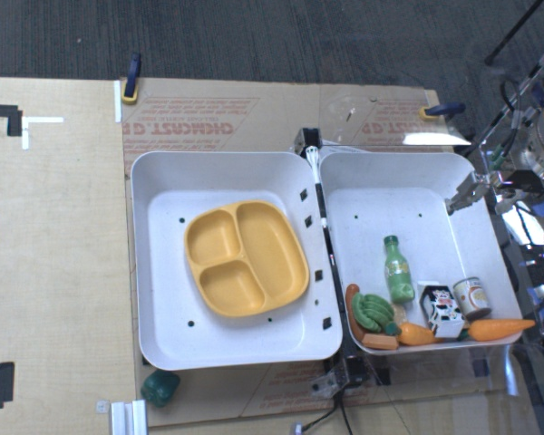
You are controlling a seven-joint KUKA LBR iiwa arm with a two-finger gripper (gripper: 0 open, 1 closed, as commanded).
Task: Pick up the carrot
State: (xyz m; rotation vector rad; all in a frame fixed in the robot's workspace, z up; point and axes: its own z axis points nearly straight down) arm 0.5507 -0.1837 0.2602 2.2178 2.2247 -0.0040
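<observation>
Because the carrot lies hard in the near right corner of the right bin, along the near wall with its tip towards the right wall, the main risk, as I judge it, is a descent that meets the bin's rim or wall before it closes on anything. Crowding is the second risk. A white patterned box stands just beside the carrot's thick end and a small can sits just behind it, so a grasp placed slightly towards the bin's middle could catch or push one of those instead. Further along the same near wall, a smaller orange piece could be mistaken for the target, with a green bunch and a brown sausage-like piece near the bin's near left corner. A green bottle lies further in, near the middle of the bin floor, and seems out of the way. The carrot's rounded, tapering body may also slip or roll if it is gripped near the tip. The jaws hang by the far part of the right wall, above the rim and well apart from the carrot, which is nearer the camera along that same wall. Whether they stand wide or narrow I cannot tell.
</observation>
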